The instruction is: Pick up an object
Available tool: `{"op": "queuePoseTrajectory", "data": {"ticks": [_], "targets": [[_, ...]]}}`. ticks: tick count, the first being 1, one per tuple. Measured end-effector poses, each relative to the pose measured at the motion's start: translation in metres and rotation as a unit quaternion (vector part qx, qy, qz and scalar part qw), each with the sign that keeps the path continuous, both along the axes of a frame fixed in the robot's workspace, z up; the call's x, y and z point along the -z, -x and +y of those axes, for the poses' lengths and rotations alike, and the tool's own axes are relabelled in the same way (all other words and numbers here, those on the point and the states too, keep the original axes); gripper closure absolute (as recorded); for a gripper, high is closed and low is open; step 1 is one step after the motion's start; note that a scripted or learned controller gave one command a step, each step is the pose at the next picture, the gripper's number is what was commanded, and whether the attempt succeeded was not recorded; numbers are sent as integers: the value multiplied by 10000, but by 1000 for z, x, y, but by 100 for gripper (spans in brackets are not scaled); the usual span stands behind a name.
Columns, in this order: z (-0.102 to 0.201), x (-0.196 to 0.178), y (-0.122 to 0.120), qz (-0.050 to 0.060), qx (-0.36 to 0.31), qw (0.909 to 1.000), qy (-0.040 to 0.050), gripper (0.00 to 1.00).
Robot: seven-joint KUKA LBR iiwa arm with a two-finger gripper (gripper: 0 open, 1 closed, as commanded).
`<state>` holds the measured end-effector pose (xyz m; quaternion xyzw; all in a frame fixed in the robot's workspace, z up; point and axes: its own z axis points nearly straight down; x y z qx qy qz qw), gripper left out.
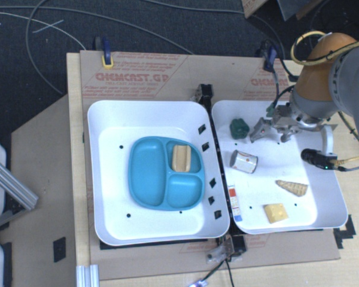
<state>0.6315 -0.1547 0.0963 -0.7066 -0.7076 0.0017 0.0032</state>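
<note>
My gripper (272, 131) hovers over the back part of the right bin (329, 217), near its far rim, fingers spread apart with nothing between them. Just to its left lies a dark green lump (239, 127), close to the divider side. Nearer the middle, a small silver can (244, 161) rests on its side, with bare white floor around it. A tan wedge (293, 188) and a yellow block (275, 212) lie toward the front edge, apart from each other. In the left bin (107, 220), a blue divided plate (146, 175) holds a tan block (180, 158) in its back right compartment.
</note>
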Motion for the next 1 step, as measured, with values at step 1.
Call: {"op": "queuePoseTrajectory", "data": {"ticks": [1], "targets": [[1,12,0,-17,-1,10000,5,0]]}}
